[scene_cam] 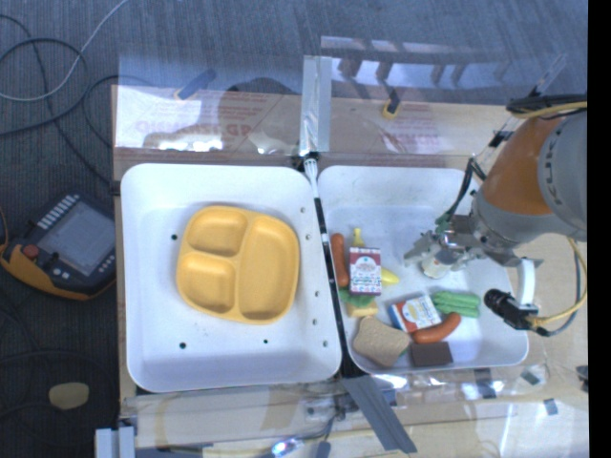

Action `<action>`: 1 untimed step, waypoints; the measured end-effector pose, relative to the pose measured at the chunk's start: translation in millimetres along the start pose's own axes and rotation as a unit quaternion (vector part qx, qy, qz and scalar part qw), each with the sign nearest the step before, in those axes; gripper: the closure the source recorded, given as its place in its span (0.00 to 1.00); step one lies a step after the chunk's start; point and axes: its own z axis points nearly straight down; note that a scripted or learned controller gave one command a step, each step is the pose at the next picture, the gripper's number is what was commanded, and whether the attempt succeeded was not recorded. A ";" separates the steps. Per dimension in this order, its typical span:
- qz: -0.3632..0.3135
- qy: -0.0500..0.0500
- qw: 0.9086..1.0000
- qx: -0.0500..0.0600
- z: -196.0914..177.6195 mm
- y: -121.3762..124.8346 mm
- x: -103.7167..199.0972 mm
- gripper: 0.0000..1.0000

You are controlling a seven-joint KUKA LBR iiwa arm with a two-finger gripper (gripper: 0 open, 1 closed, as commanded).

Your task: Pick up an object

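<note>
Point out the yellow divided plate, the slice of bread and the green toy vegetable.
Yellow plate (pixel 239 260): camera view, on its large right compartment.
Slice of bread (pixel 380 342): camera view, on the middle of its brown top.
Green vegetable (pixel 456 302): camera view, on the middle of its length.

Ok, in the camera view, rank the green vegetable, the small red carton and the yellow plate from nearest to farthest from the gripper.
1. Green vegetable, just below the gripper in the right bin.
2. Small red carton, to its left, same bin.
3. Yellow plate, in the left bin.
</note>
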 end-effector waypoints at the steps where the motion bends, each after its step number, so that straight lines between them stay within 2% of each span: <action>1: 0.039 -0.001 0.999 0.006 -153.8 90.4 47.3 1.00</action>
